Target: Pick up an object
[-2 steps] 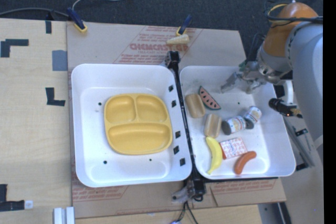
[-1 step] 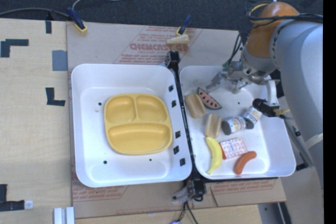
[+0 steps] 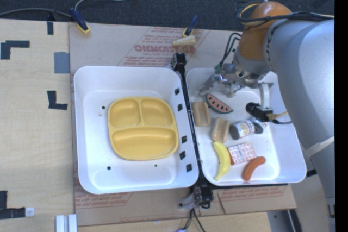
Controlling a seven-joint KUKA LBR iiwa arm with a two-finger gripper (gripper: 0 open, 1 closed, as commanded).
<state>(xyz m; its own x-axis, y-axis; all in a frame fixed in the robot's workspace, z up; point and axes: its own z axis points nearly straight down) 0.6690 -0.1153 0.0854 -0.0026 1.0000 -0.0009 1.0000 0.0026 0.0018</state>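
The right bin (image 3: 288, 165) holds several small items: a watermelon slice (image 3: 219, 104), a tan block (image 3: 200, 113), a second tan piece (image 3: 219, 130), a small jar on its side (image 3: 246, 129), a yellow banana (image 3: 221, 160), a red-and-white packet (image 3: 241, 152) and a red sausage (image 3: 253, 168). My gripper (image 3: 216, 84) hangs over the bin's far left part, just above the watermelon slice. Nothing shows in its grasp. The grey arm and its orange band (image 3: 261, 22) cover the bin's far right corner.
The left bin (image 3: 89, 117) holds a yellow divided plate (image 3: 143, 127). A black divider with clips (image 3: 185, 117) runs between the bins. Cables and clamps (image 3: 80, 20) lie on the cardboard behind the bins.
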